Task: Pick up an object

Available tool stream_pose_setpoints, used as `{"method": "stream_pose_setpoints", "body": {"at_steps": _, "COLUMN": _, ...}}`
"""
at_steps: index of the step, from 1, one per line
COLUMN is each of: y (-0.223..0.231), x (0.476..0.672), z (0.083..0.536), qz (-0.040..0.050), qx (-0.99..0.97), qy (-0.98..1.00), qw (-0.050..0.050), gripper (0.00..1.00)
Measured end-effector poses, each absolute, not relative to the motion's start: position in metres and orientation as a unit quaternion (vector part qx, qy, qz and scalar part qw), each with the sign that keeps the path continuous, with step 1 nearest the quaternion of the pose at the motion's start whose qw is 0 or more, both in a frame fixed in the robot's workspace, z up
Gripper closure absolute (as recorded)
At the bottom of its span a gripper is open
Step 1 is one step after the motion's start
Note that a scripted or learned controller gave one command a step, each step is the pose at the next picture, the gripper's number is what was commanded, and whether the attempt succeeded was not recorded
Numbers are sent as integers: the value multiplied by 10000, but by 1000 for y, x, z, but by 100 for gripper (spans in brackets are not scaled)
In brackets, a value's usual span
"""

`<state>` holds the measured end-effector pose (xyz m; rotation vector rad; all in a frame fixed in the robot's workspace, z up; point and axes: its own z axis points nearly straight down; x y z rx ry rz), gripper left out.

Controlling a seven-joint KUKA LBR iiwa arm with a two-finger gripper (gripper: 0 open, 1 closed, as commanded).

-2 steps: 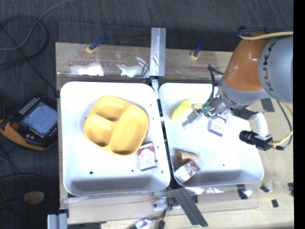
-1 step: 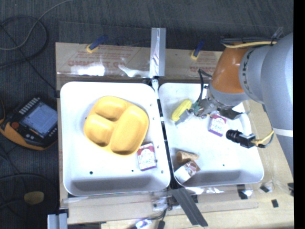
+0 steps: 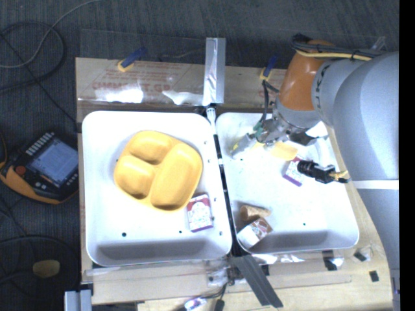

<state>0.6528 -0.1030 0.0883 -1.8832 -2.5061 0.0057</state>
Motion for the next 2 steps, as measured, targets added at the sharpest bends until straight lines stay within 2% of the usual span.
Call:
{"method": "stream_pose_setpoints", "body": {"at_steps": 1, "y": -103, "x": 649, "z": 93, "qz": 78, "qx": -6007, "qy": -7994, "qw": 86, "gripper": 100}}
{"method": "stream_pose_setpoints", "body": {"at_steps": 2, "y": -38, "x": 649, "z": 200, "qz": 14, "qx": -6521, "qy": -7582, "qw": -5, "gripper": 100}}
